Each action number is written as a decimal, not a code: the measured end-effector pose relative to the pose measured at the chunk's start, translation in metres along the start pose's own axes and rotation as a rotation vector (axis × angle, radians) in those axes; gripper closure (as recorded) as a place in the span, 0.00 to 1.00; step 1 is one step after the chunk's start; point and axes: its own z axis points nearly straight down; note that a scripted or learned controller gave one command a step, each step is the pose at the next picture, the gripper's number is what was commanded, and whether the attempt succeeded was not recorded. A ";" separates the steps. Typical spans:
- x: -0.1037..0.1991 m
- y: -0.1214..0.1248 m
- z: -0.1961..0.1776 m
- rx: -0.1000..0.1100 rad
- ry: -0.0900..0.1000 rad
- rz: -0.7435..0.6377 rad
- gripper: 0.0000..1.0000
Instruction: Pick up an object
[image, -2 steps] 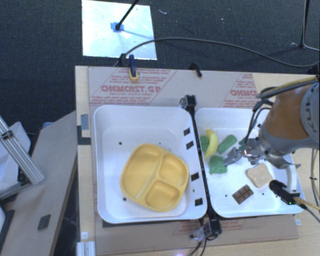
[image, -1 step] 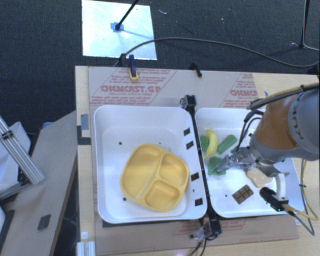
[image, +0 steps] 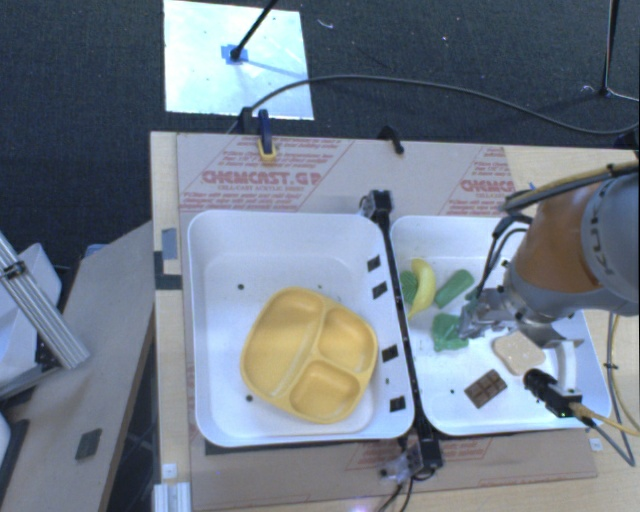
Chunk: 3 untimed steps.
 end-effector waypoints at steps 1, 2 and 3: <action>-0.002 0.001 -0.064 -0.004 -0.002 -0.002 1.00; -0.002 0.004 -0.118 -0.004 -0.002 -0.002 1.00; 0.000 0.000 -0.165 -0.003 -0.002 -0.003 1.00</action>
